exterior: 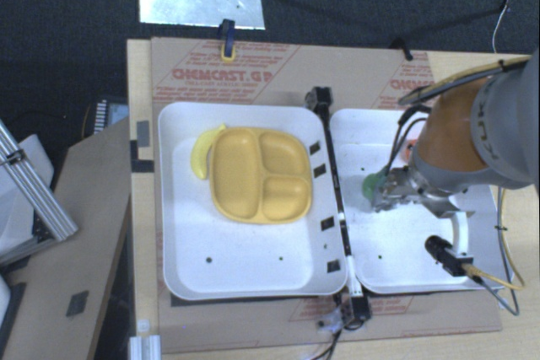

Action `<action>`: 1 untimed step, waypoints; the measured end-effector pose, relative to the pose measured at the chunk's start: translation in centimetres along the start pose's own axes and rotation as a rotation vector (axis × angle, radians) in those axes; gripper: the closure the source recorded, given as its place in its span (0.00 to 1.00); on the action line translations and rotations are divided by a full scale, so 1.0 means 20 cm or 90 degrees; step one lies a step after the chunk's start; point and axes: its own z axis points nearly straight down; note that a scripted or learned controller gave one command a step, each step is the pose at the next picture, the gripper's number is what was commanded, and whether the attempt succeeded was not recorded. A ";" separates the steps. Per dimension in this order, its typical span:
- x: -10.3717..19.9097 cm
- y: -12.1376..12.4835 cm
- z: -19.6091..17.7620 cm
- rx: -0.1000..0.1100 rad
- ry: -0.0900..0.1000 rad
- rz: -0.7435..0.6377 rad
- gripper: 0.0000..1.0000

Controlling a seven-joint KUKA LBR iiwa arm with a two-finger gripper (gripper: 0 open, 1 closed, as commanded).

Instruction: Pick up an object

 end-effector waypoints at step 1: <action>-0.03 0.00 -0.31 -0.002 -0.001 -0.001 1.00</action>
